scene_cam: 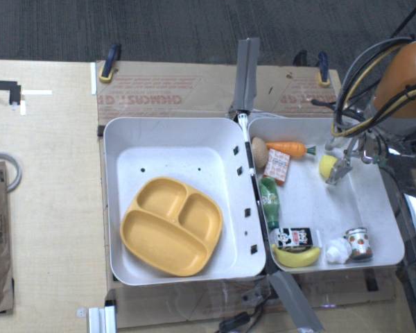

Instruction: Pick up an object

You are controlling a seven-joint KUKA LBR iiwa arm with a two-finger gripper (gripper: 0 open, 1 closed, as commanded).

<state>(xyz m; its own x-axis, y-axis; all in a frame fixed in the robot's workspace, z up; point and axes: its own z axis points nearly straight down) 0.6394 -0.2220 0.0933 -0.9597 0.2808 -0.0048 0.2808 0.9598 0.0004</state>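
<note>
Gripper (338,171): poised low in right bin (374,207), just beside lemon (327,166); finger state cannot be told.
Open floor: found mid-bin, between lemon and can (358,244).
Left wall: lined by bottle (269,201), carton (277,166).

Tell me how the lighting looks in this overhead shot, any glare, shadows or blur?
Camera view: even, soft light; the white bins look bright but not blown out. The yellow divided plate casts only a faint shadow. The gripper beside the yellow ball looks slightly soft, and small labels on the milk carton are too blurred to read.
</note>
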